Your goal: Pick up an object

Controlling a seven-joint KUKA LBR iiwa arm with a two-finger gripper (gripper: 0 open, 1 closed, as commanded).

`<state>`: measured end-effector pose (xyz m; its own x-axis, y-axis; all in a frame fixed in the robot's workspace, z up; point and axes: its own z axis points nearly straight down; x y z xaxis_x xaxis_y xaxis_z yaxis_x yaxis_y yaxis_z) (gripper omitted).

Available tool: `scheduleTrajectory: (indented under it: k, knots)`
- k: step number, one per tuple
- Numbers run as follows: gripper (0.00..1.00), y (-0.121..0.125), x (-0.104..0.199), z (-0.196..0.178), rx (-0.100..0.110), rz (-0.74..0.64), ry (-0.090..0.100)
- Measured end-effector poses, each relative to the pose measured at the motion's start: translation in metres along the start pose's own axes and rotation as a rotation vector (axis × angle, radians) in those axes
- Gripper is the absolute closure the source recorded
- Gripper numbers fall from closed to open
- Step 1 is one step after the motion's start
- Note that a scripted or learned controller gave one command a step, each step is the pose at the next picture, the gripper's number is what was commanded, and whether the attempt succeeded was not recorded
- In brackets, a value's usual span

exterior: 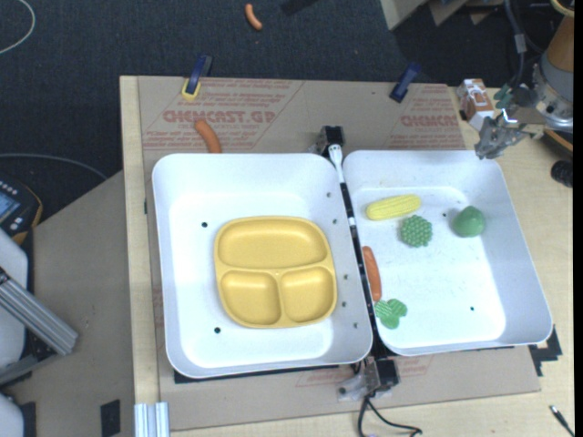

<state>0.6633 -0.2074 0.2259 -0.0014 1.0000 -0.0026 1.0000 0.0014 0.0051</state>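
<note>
1. Starting at the left, the left bin [173, 244] is holding a yellow divided tray [273, 269], lying flat in the middle of it. I am leaving that alone for now; it is well apart from me.

2. Moving right, an orange sausage [372, 272] is lying along the left wall of the right bin [510, 271], with a small green leafy piece [392, 312] just below it, near the front.

3. Further in, a yellow corn cob [393, 208] is lying flat, with a green bumpy ball [416, 231] just beside it, and a smooth green piece [469, 221] is sitting to the right of those.

4. My hand [496, 137] is hanging at the far right corner of the right bin, above its rim, away from every piece. Whether it is apart or together I cannot tell; it is too small and cluttered to read.

5. I am judging the task as barely begun: nothing is sitting in my hand, and all the pieces are resting on the bin floor.

6. The smooth green piece is lying nearest, below and slightly left of my hand, so I am treating it as the likeliest pick. Reaching it means coming in over the rim and descending.
</note>
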Motion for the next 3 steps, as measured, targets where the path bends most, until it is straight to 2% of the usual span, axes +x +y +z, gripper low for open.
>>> scheduleTrajectory:
  k: [2,3]
  knots:
    - [1.0,-0.052,0.096,-0.013,0.008,-0.003,0.005]
    - [1.0,-0.087,0.133,-0.012,0.01,-0.002,0.005]
